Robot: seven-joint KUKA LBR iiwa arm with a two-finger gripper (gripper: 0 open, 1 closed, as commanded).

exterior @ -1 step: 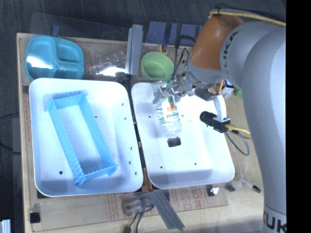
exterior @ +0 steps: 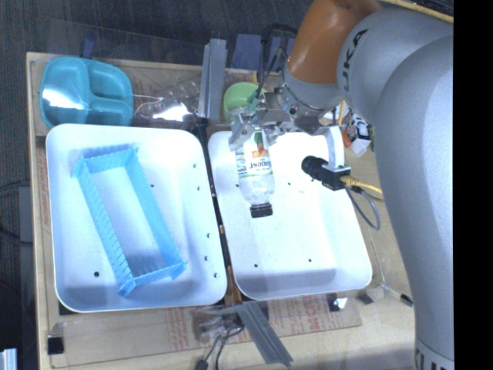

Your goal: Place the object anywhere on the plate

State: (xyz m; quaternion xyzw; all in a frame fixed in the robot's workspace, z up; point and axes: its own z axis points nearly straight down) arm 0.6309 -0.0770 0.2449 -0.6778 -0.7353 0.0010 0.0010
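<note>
A clear plastic bottle (exterior: pixel 255 172) is gripped by the gripper (exterior: pixel 251 132) near the right bin's (exterior: pixel 339 268) far-left corner — cap end nearest the bin's centre.

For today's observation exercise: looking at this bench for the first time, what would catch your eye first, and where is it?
The big grey arm with its orange band dominates the right side, reaching over the right bin. Below its gripper a clear plastic bottle lies with its dark cap toward the viewer. In the left bin sits a light-blue rectangular rack, with a blue divided plate behind it.
</note>
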